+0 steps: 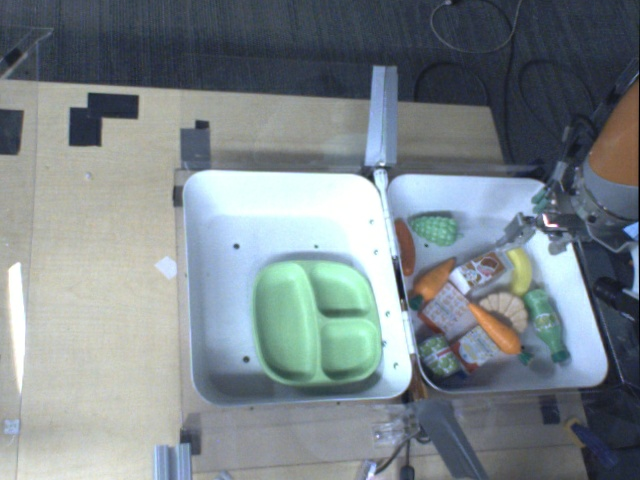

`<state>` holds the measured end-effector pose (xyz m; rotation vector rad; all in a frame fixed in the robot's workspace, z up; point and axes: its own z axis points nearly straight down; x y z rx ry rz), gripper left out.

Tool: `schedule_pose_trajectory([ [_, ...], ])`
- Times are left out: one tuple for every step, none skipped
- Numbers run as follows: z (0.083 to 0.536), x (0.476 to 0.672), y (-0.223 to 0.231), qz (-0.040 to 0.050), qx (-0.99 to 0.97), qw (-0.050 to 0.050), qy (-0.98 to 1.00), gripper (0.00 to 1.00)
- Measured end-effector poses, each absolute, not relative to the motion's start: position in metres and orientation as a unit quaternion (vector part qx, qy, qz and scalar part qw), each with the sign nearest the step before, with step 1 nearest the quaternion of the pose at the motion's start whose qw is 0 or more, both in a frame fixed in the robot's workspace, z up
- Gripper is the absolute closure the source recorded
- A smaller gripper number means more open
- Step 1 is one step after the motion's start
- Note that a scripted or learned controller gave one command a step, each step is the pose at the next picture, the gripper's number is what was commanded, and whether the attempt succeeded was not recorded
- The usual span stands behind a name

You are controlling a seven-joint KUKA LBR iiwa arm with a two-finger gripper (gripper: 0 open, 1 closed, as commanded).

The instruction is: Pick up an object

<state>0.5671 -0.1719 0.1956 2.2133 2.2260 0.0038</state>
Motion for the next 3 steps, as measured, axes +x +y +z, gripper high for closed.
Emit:
schedule_pose_trajectory([
  [0.095,0.526,-0.202,0.0019,0.691,0.003,0.723,0.0],
  [0.09,0.496,-0.204,0.0055,0.711,0.007,0.703,0.0],
  [0.09,0.496,-0.204,0.0055,0.711,0.007,0.703,0.0],
])
